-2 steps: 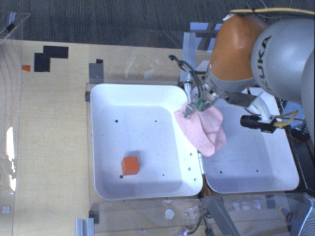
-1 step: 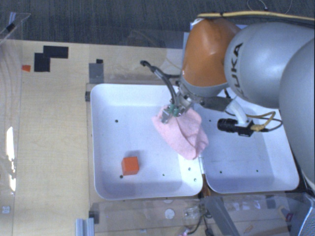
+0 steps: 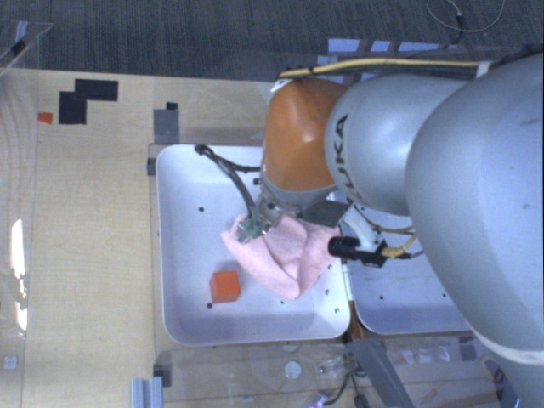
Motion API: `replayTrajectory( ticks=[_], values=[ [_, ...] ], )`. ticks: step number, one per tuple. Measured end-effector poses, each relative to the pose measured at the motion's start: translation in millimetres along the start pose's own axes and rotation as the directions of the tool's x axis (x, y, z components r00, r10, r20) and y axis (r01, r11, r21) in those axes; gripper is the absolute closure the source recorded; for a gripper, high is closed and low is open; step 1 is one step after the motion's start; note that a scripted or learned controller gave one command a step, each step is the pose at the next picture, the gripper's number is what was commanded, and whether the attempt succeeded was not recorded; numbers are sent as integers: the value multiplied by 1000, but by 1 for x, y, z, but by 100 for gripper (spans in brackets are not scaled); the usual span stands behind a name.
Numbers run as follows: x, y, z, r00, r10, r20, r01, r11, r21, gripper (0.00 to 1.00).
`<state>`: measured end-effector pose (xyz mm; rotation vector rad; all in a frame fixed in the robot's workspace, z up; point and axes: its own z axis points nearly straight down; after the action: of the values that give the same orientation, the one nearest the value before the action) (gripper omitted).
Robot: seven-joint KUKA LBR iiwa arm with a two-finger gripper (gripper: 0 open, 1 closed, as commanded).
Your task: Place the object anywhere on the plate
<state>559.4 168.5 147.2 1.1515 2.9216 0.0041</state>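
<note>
Pale wooden table (image 3: 85,253) carried two shallow white bins side by side, the left bin (image 3: 183,228) holding an orange cube (image 3: 225,286) near its front and a crumpled pink cloth (image 3: 285,257) just beside it. Reaching in from the right, the grey arm (image 3: 425,160) bent its orange-banded wrist down over the cloth, jaws (image 3: 251,228) at the cloth's upper left edge; whether they were clenched or released could not be told.

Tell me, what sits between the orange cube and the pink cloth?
In the camera view, just bare white bin floor separates the orange cube from the pink cloth.
</note>
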Motion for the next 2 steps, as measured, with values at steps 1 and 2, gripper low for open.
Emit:
replayTrajectory(
  ticks=[1, 2],
  values=[
    [68, 17, 53, 954, 300, 4, -300, 954, -23, 100],
    [-34, 26, 9, 970, 244, 2, -244, 970, -4, 100]
  ],
)
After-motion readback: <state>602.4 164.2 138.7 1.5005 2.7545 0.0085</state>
